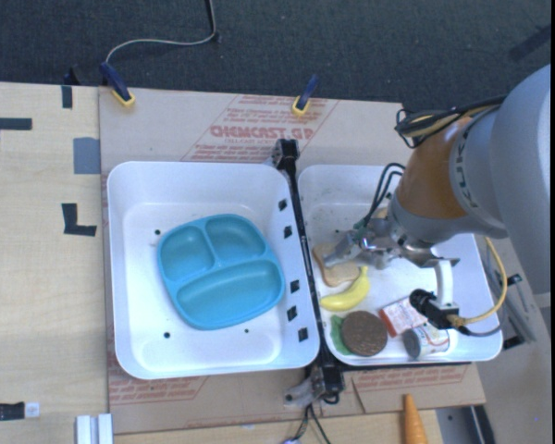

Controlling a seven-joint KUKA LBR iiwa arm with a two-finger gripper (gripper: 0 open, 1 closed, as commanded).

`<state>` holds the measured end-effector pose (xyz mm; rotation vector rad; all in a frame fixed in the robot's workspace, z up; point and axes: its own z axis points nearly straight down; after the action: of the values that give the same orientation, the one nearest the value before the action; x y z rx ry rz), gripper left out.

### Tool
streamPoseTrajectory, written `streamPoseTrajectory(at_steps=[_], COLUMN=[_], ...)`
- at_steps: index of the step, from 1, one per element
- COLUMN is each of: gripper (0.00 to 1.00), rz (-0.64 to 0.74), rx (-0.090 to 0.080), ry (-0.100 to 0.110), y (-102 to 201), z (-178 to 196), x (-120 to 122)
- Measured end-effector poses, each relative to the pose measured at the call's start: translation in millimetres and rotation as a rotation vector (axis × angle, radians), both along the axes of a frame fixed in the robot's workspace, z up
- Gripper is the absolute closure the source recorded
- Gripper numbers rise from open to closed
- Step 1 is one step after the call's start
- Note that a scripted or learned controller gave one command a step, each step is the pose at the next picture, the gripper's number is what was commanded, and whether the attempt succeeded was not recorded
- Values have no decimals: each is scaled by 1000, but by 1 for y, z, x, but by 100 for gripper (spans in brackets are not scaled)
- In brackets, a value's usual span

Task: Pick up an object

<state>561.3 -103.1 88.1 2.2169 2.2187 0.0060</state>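
My gripper [353,248] is low in the right bin [472,345], at its left-middle part, with the grey arm and orange band reaching in from the right. It hangs right over the top edge of a tan slice of toast [339,271]. Just below the toast lies a yellow banana [347,293]. A brown round disc [363,333] rests on something green [336,331] near the bin's front wall. Beside the disc are a small red-and-white packet [400,317] and a grey object [413,343].
The left bin [134,340] holds a blue divided plate [220,269]. A black divider with clips [294,248] runs between the bins. Cables loop off the arm at the right bin's right side [495,289]. An orange item [413,424] lies on the bench in front.
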Motion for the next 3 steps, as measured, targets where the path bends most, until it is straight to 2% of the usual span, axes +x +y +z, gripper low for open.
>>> streamPoseTrajectory(at_steps=[1,2,3], gripper=[0,0,0], rz=[0,2,-1], rx=[0,2,0], ry=[6,1,1], y=[9,-10,-35], z=[4,0,0], x=[54,90,2])
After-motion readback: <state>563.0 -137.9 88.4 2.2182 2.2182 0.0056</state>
